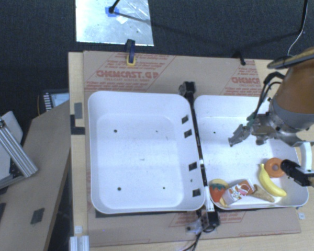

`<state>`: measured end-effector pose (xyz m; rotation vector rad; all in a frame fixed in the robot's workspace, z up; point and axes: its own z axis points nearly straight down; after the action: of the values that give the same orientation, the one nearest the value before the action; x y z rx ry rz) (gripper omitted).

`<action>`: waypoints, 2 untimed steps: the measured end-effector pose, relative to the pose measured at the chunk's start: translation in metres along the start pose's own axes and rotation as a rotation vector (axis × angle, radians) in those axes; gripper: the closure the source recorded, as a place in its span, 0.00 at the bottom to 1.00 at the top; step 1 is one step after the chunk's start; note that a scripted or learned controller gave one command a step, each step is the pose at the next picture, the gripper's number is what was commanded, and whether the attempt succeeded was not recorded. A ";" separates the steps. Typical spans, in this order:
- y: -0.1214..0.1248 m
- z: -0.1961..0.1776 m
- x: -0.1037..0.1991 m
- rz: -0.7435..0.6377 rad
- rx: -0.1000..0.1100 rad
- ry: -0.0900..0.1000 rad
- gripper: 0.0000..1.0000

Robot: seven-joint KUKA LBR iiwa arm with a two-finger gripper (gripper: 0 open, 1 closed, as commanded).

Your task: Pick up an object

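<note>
My gripper (pixel 237 137) hangs over the middle of the right bin (pixel 220 158), pointing left, with the grey and orange arm (pixel 298 95) behind it at the right edge. Nothing shows in its grasp. Along the bin's near wall lie a yellow banana (pixel 271 182), an orange round piece (pixel 273 167), a red and white carton (pixel 236 192), an orange-red fruit (pixel 217 188) and a small brown pastry-like item (pixel 262 194). All of them sit below and to the right of the gripper, apart from it.
The left bin (pixel 141 156) sits beside the right one, joined by a black clip strip (pixel 194 140). Both rest on a cardboard sheet (pixel 146 72). A black part of the arm (pixel 295 172) overhangs the bin's right wall near the banana.
</note>
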<state>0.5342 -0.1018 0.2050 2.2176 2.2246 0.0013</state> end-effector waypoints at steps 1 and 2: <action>-0.009 -0.137 0.042 -0.007 -0.018 0.000 0.00; -0.040 -0.271 0.115 -0.011 -0.018 0.003 0.00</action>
<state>0.4933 0.0127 0.4762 2.1986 2.2289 0.0248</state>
